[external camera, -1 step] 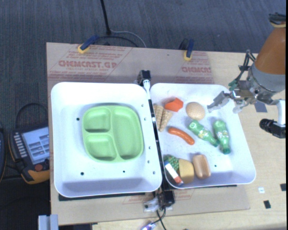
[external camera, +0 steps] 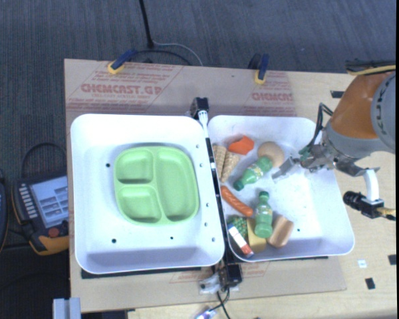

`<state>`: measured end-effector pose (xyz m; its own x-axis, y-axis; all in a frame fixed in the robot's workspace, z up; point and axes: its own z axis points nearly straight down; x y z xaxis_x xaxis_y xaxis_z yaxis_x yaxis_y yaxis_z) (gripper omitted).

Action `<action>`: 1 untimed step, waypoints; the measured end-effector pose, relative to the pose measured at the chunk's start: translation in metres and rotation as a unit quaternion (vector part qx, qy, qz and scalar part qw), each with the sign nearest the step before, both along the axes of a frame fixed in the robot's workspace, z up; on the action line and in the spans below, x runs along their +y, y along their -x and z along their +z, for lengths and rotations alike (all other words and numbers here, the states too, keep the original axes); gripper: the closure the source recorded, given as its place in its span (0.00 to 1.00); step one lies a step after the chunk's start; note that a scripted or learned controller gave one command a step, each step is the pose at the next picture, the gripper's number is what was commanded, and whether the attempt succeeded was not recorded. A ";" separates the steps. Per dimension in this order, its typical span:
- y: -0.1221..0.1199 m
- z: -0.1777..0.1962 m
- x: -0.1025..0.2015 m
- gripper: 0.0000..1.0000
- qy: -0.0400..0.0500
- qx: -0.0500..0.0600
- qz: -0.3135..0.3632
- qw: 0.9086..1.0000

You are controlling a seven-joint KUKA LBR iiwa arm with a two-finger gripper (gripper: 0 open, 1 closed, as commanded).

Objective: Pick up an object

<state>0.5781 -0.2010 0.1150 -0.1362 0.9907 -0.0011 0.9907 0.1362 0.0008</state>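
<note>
The gripper (external camera: 289,165) reaches in from the right over the right bin (external camera: 332,241), its dark fingers pointing left toward the pile of toy food. Whether it is open or closed cannot be told from this view; nothing is seen held in it. Its tip sits just beside a beige, egg-like piece (external camera: 270,152) and the cap end of a tilted green bottle (external camera: 251,173). Behind it the wrist widens into the arm's orange band (external camera: 356,115) and grey body.

The objects crowd the left half of that bin. An orange carrot-like piece (external camera: 240,144) lies near the top, next to an ice cream cone (external camera: 221,159) against the left wall. Below them an orange sausage (external camera: 237,201) lies slantwise, touching a second green bottle (external camera: 263,214) that stands nearly upright. A brown bread-like piece (external camera: 280,232) and a small red and white item (external camera: 241,240) rest by the front wall.

The left bin (external camera: 93,244) holds a green divided tray (external camera: 157,184). Both bins sit on a cardboard sheet (external camera: 120,85).
</note>
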 end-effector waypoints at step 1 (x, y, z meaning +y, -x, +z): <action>-0.003 -0.027 0.096 0.00 0.001 -0.004 -0.022 1.000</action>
